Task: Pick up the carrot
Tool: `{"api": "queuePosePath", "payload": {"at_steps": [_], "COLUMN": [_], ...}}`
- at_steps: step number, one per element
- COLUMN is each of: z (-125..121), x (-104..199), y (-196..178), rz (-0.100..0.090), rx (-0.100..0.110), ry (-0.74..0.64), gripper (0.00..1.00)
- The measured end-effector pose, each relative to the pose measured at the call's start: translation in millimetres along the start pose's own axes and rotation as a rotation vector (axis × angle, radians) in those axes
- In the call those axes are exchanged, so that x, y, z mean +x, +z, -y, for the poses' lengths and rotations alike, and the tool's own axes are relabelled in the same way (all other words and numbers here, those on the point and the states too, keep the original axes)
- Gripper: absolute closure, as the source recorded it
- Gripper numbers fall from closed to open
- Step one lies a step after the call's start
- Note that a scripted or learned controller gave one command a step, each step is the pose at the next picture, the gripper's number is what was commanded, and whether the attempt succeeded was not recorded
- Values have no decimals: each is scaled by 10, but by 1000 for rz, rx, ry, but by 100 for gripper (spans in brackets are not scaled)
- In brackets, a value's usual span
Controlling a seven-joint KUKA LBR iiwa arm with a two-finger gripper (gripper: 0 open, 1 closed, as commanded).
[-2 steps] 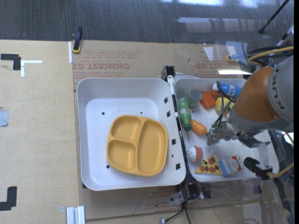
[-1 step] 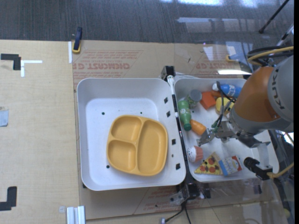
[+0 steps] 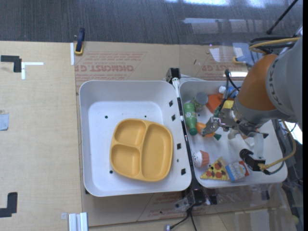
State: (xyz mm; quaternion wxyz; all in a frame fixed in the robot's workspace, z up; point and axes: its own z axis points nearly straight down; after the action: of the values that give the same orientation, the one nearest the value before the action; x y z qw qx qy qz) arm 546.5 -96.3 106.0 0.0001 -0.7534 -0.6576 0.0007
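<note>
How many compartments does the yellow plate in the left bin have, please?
3 in the yellow plate: one small at the upper left, one small at the lower left, and one long one down the right side. None are hidden.

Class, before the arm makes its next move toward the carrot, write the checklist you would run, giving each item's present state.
1. Carrot located: cannot tell; orange pieces lie near the gripper in the right bin.
2. Gripper over the right bin: ok.
3. Carrot between the fingers: cannot tell.
4. Neighbours crowd the pick: not ok; green bottle and pizza slice lie close.
5. Left bin holds the yellow plate, away from the pick: ok.
</note>
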Motion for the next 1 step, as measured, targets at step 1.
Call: {"api": "queuePosePath", "payload": {"at_steps": [1], "z": [2], "x": [-9], "y": [-82], "rz": [2], "rx": [3], "ry": [-5], "gripper": [100]}}
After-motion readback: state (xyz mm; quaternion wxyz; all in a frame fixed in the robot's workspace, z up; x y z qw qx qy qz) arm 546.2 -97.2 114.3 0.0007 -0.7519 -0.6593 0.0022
